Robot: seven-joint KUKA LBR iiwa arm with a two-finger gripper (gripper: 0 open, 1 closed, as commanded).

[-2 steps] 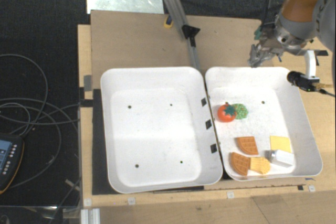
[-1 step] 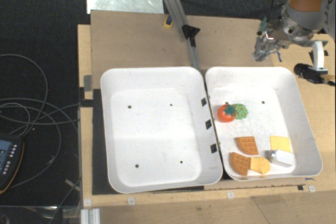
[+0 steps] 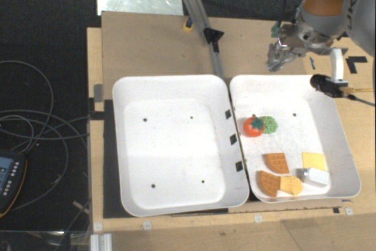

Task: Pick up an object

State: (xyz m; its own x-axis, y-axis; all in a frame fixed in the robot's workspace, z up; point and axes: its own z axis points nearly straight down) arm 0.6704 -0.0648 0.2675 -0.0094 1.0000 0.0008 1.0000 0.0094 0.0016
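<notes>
Right bin [image 3: 338,120], tomato [image 3: 253,126], waffles [image 3: 276,162], cheese [image 3: 314,160]

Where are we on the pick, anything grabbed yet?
Nothing looks picked. The gripper hovers above the far rim of the right bin, with nothing visible between its fingers. The tomato toy, two waffle pieces and yellow block all lie in that bin. Left: descend, grasp, lift.

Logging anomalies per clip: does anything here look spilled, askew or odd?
Nothing stands out. The toy food sits inside the right bin: a tomato, waffle pieces and a yellow block. The end effector hovers beyond the bin's far rim.
</notes>
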